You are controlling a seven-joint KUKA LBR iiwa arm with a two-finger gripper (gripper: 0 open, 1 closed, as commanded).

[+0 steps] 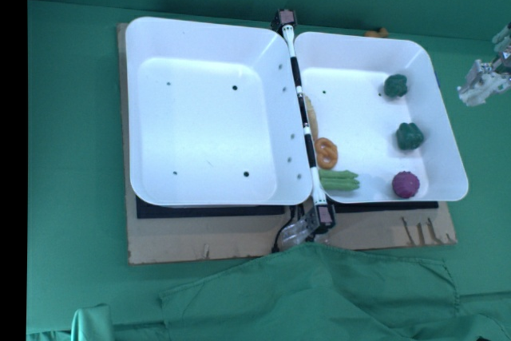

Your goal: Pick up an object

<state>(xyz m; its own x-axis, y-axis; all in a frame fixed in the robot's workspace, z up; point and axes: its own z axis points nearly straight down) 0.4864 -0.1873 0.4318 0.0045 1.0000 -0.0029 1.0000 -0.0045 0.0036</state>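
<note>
Fingers [481,84] hover right of the bin [447,140], apart from its toys.

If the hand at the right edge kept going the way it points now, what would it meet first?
Probably the right bin's outer rim, then the upper dark green object. The hand seems to point leftward, but its height is unclear.

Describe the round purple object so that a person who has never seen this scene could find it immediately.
Start at the right-hand shallow white plastic bin, the one holding small toy foods. Follow its right wall down to the corner nearest the camera, where the round purple berry-like toy sits. Its two neighbours above are dark green lumps; it alone is purple.
</note>
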